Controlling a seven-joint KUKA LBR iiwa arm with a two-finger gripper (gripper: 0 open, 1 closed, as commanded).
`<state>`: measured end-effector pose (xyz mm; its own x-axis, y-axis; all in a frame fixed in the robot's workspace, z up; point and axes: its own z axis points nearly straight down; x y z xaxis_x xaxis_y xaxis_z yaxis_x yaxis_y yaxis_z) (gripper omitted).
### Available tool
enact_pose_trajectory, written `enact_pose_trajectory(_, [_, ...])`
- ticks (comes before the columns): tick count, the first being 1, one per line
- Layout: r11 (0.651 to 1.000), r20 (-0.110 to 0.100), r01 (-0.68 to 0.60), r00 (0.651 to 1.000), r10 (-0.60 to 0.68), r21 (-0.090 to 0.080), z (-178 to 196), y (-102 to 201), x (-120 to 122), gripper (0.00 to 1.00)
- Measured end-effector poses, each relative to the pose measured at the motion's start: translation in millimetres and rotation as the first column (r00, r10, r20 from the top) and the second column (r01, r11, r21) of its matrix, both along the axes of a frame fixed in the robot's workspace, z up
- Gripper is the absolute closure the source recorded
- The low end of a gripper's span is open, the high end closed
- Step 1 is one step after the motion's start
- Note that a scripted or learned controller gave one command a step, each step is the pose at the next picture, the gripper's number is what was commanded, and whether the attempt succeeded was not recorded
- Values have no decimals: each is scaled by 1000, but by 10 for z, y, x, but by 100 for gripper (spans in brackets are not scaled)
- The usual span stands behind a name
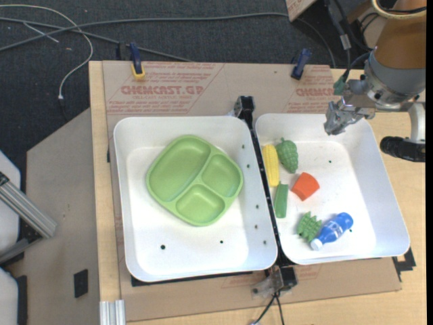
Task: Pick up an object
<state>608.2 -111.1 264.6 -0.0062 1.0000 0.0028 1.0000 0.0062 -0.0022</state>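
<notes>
Blue clamps (137, 58) pin brown cardboard (203, 87) beneath white cables (47, 19).

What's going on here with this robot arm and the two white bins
A grey and orange robot arm reaches in from the right, its gripper hanging over the far edge of the right bin, holding nothing. That bin has a corn cob, a dark green bumpy toy, an orange block, a green pod, a small spiky green toy and a blue bottle. The left bin holds a green divided plate. Nothing is picked up yet.
</notes>
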Motion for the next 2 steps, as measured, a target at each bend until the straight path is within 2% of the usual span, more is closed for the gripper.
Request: enact_pose_trajectory(2, [1000, -1, 1, 1000, -1, -1, -231, 939, -2, 100])
